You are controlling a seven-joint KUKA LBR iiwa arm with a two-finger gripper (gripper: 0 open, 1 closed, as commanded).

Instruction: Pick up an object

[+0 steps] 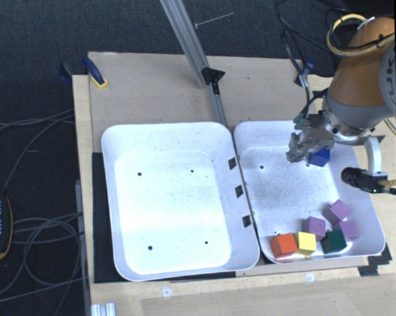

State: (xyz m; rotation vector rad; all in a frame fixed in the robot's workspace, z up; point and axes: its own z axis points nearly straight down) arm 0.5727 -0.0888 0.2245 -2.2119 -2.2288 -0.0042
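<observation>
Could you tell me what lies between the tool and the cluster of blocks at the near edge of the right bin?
In the camera view, bare white bin floor separates the tool from the orange block and yellow block. A blue block sits beside the tool.

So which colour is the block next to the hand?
Blue: the block beside the hand, in the camera view.

The arm (363, 64) enters at the upper right of the frame, its orange band showing broad near the top right corner above the grey wrist (352, 113). From there it slopes down and to the left, ending in the gripper (300, 150), which sits right of centre in the upper half of the frame, pointing downward
</observation>
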